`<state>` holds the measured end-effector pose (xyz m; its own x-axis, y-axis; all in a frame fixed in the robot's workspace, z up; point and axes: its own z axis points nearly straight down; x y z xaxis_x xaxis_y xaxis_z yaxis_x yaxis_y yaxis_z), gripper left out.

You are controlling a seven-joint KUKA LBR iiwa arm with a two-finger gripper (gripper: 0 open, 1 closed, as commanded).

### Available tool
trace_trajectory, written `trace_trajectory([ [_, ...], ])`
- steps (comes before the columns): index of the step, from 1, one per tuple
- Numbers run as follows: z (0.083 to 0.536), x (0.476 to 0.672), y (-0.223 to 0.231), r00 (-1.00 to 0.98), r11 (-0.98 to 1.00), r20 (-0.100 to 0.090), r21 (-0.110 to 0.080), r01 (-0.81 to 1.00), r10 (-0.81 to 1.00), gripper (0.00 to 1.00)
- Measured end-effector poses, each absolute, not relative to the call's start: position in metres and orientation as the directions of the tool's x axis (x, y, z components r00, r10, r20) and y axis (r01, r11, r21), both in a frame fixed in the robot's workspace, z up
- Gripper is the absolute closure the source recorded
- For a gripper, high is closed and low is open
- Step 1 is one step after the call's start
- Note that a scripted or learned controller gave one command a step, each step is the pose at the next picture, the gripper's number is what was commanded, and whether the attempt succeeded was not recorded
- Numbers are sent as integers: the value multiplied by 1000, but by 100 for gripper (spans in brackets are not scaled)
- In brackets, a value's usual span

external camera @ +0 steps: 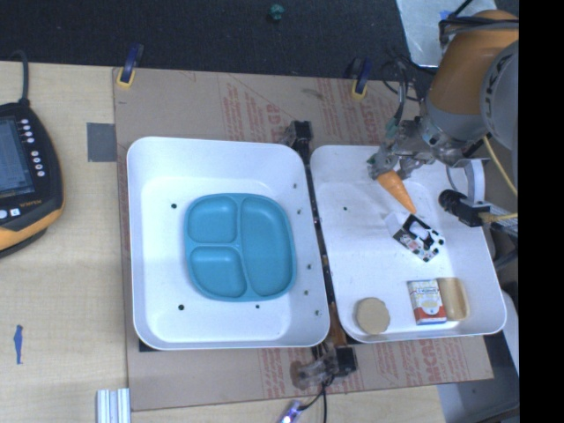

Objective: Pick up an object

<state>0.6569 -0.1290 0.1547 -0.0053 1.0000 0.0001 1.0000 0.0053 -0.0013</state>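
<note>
Right bin [352, 161]: carrot [396, 189] just under fingers [391, 159]; their grip unclear.

We see a light wood bench [62, 324] with a brown cardboard sheet [220, 104] laid over its middle, red printing faint across it. Two clamps pin the sheet's far edge: a blue and yellow clamp [129, 64] at far left, a second clamp [357, 76] toward the right. Grey tape patch [101, 141] on the bench left of the sheet. Black and orange control pendant [22, 179] at the left edge. Beyond the bench, dark carpet-like floor [220, 16] with a small green speck [277, 11]; pale sheet [432, 7] at far right. Light even, soft shadows.
</note>
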Motion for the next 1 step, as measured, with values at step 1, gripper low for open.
trace_trajectory([
  [1,192,619,-60,-7,7,-1,-5,1000,1000,100],
])
